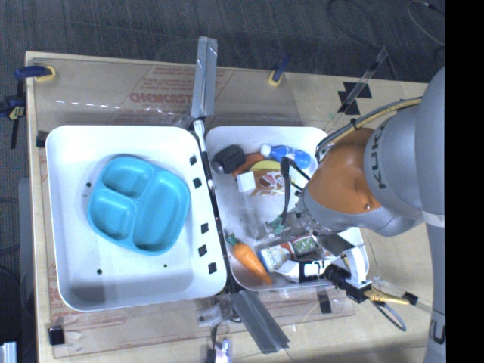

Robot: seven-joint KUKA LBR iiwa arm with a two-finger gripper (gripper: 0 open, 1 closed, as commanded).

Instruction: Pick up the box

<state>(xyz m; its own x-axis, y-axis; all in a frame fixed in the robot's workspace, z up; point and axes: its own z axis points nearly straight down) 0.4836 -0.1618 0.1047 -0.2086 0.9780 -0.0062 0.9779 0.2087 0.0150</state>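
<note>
The box [266,180] lies in the right bin [219,203], just beside the orange band of the arm [344,184]. The gripper [291,237] hangs low below the box over the clutter, probably probing for a grasp.

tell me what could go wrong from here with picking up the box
1. The box lies in the crowded right bin, close to a blue bottle and a black object, so a grasp may catch a neighbour instead.
2. The arm hangs low over that bin and hides its middle, so a bump against the carrot or the items beside it seems possible.
</note>
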